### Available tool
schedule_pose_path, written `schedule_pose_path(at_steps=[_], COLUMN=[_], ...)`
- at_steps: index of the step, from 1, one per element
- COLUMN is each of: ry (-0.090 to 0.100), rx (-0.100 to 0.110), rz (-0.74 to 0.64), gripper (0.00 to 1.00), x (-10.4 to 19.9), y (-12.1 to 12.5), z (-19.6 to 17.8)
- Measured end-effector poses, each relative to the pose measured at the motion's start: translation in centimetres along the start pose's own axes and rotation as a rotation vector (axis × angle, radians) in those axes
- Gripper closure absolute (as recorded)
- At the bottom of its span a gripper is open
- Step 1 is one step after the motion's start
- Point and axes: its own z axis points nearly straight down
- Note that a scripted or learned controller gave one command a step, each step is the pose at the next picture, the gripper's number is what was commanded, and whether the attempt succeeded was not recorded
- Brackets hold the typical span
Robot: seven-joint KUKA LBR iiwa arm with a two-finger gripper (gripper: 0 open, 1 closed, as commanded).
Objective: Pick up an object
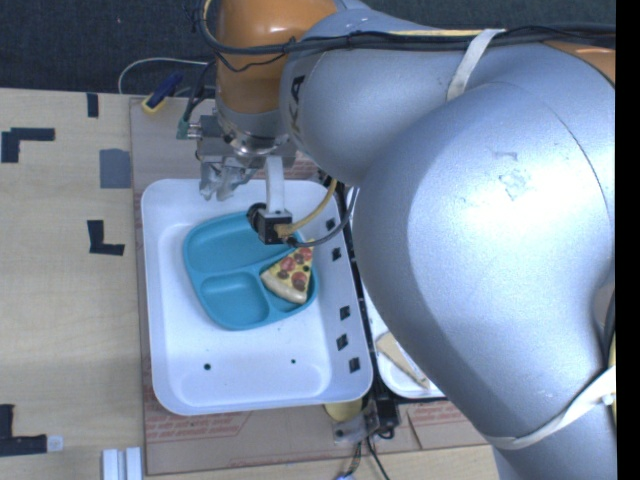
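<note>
Left bin: shallow, white, glossy plastic with rounded corners and a raised rim. It is sitting on a brown cardboard-like sheet, which is lying on the pale wood-grain counter. Two small dark dots are showing on the bin's bare floor near its front edge. A row of small black clips is running along the bin's right wall.

Blue tray: smooth moulded plastic with a rounded outline, divided by low ridges into three compartments. It is lying flat in the middle of the left bin and is turned at an angle to the bin walls.

Pizza slice: a wedge-shaped toy with a tan crust edge and a yellow top spotted with red. It is resting in the blue tray's right-hand compartment, close to the bin's right wall.

Arm: broad grey casing with a matte sheen, bulking across the right side and covering most of the right bin. The domed orange band is sitting above the wrist.

Hand: bare grey metal, hanging over the far end of the left bin, just beyond the blue tray's far edge and apart from the pizza slice. Whether it is spread or pressed together, I cannot tell. Nothing is showing in its grip.

Black angular tape marks are dotting the counter to the left.
</note>
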Motion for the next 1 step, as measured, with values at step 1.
schedule_pose_path(at_steps=[1], ry=[0.005], rx=[-0.012], rz=[-0.001], gripper=[1.0], x=[1.06], y=[1.65], z=[-8.73])
